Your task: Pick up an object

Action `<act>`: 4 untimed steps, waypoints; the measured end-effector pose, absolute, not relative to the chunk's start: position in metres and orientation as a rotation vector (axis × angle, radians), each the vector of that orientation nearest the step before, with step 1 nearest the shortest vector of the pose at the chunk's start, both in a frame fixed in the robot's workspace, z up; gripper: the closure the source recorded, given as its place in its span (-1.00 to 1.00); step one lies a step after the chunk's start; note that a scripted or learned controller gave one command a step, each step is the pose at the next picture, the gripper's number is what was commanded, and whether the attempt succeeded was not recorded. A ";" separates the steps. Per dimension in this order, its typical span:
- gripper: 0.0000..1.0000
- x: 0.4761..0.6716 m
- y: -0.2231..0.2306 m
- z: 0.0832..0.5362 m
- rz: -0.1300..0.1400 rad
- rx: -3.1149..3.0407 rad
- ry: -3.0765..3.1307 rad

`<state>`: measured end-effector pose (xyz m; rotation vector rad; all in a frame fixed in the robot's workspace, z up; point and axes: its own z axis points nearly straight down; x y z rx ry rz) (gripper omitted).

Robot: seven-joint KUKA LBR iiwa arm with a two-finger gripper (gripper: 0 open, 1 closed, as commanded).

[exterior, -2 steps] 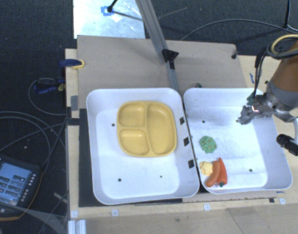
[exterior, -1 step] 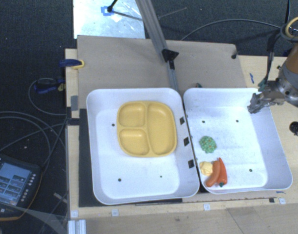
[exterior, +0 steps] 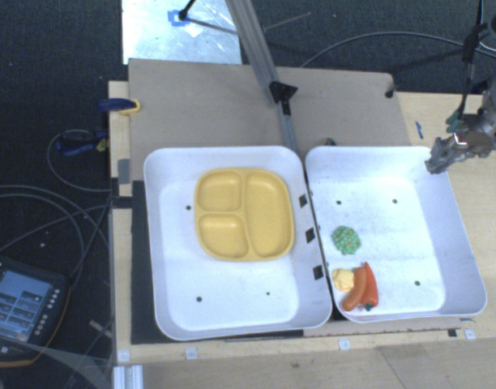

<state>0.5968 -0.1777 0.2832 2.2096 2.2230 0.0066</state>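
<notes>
- The jaws (exterior: 439, 162) hang over the upper right corner of the right bin (exterior: 394, 177), at the end of the arm reaching in from the right; nothing is seen between them, and I cannot tell whether they are open or closed at this size.
- Nearest candidates lie well apart from the jaws, in the bin's lower left: a green knobbly piece (exterior: 345, 238), and below it a carrot (exterior: 363, 288) touching a small yellow piece (exterior: 343, 279).
- The carrot's long axis runs nearly up-down in the view, leaning slightly, its lower end towards the bin's near wall.
- Risk: the carrot and yellow piece touch and sit close to the bin's left wall, so a descent there could catch both, nudge one aside, or strike the wall.
- Risk: closing along the carrot's length rather than across it would likely let it slip.
- The left bin (exterior: 171, 298) holds a yellow divided plate (exterior: 244, 214), wide and flat, a poor fit for a grasp.
- Both bins rest on the tabletop (exterior: 199, 104).
</notes>
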 end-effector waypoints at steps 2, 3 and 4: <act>1.00 0.630 -0.080 0.283 0.006 2.208 2.231; 1.00 0.639 -0.022 0.275 0.005 2.208 2.234; 1.00 0.651 0.035 0.262 0.005 2.209 2.233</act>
